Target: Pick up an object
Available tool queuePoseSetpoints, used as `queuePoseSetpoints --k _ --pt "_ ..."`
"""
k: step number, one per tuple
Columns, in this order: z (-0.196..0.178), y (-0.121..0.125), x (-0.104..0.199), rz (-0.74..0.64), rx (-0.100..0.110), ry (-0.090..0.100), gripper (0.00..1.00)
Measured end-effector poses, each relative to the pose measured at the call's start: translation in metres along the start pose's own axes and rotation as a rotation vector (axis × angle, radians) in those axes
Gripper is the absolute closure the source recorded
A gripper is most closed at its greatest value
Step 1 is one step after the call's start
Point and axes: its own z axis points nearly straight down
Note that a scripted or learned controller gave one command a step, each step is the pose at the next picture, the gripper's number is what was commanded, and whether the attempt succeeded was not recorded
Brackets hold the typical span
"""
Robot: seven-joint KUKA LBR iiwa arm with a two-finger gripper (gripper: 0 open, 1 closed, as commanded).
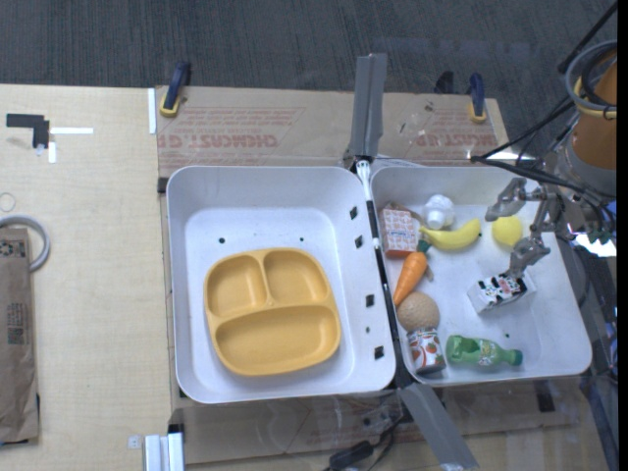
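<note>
Gripper (520, 226) above right bin (559, 361) — fingertips blurred; arm (597, 116) cut off.

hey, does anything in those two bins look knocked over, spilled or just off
Nothing spilled or broken. In the right bin, the green bottle and the can lie on their sides, and the small black-and-white carton sits tilted below the gripper. The yellow divided plate lies flat in the left bin.

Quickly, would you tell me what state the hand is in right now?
Hand: open, holding nothing, poised above the right bin near the lemon.
</note>
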Motion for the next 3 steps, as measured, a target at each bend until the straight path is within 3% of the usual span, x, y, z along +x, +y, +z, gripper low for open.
queuePoseSetpoints --k 1,2,3 --pt "0.067 0.008 0.016 -0.267 0.006 -0.012 0.0" --pt "0.003 -0.005 0.076 -0.266 -0.001 0.002 0.0" --pt "-0.006 -0.005 0.074 -0.261 -0.001 -0.002 1.0"
